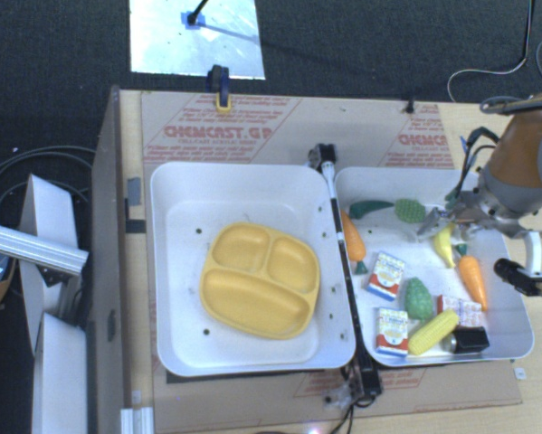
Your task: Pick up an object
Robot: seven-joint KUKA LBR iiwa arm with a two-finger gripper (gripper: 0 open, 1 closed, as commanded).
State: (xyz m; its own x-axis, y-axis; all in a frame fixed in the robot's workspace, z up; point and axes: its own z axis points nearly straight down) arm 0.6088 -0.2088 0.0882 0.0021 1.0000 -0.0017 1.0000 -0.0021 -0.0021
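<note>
A bench [252, 129] topped with brown cardboard printed in red lettering carries two shallow white bins side by side. The left bin [175, 242] sits near the middle of the board. The right bin [515, 333] touches it along its right-hand edge, where a thin dark strip [340, 242] runs down the seam between them. Beyond the left bin, at the far edge of the cardboard, a small clamp [220, 84] with a yellow base grips the board. The cardboard shows as a margin around the left bin's far and near sides.
</note>
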